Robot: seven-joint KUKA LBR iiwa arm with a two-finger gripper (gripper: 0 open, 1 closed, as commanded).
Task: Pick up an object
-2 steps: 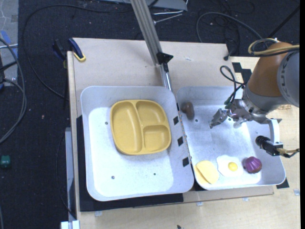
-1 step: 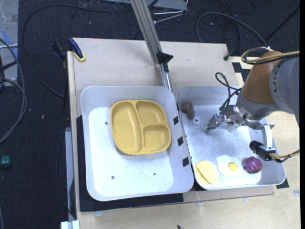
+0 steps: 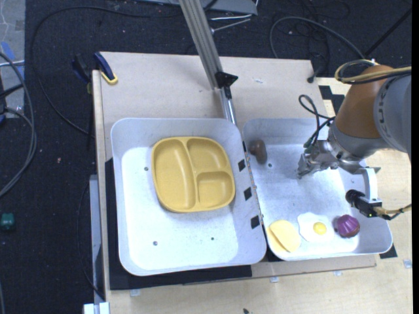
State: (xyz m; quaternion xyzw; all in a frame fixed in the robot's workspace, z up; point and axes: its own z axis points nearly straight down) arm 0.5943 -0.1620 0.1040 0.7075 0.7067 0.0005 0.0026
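My gripper (image 3: 308, 167) hangs over the middle of the right bin (image 3: 288, 191), pointing down toward its floor; I see nothing between its tips. A small brown object (image 3: 259, 150) lies at the bin's upper left, left of the gripper. Along the bin's near edge lie a yellow piece (image 3: 284, 235), a toy fried egg (image 3: 315, 227) and a purple object (image 3: 347, 226).
The left bin (image 3: 137, 241) holds a yellow divided plate (image 3: 193, 173). A metal pole (image 3: 204, 38) slants up from between the bins. Cables trail on the dark floor behind the bench.
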